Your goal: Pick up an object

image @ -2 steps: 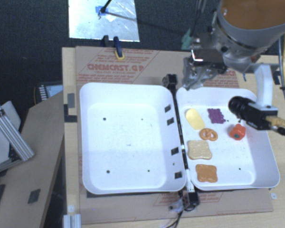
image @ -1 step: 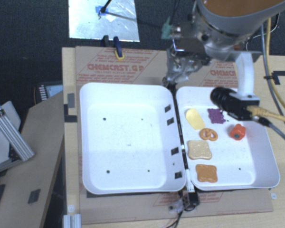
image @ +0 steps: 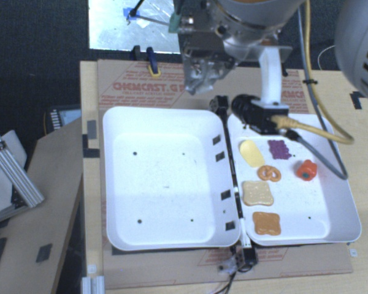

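Two shallow white bins are sitting side by side on the table [image: 89, 164] — a left bin [image: 162, 179] and a right bin [image: 331, 210]. Five small items are lying in the right one: one yellow piece [image: 252, 154], one purple grape cluster [image: 279, 149], one pretzel [image: 269, 174], one slice of bread [image: 257, 193] and one orange-brown toast shape [image: 267, 223] — plus one red-orange piece [image: 306, 170], making six.
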`<state>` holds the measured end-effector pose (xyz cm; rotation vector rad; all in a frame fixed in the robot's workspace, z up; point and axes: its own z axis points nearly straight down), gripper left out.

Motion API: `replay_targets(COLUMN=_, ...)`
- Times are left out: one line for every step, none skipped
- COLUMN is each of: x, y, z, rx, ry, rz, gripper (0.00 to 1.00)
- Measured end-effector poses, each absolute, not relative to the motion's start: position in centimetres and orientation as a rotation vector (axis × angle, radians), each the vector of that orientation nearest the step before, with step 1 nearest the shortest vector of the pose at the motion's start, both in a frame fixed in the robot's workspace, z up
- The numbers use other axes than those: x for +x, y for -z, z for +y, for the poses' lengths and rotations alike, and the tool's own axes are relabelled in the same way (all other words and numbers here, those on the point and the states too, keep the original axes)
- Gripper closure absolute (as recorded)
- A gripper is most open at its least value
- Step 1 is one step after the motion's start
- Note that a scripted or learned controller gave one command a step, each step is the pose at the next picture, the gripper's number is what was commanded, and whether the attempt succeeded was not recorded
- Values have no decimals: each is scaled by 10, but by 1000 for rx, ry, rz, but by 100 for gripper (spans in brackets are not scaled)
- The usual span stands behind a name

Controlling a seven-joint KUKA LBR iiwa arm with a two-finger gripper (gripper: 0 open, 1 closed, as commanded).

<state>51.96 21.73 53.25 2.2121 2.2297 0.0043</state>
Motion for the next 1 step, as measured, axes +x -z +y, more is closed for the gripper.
replay_targets(x=526, y=-451, z=235, rx=2216, ry=10, rz=2231, gripper=100)
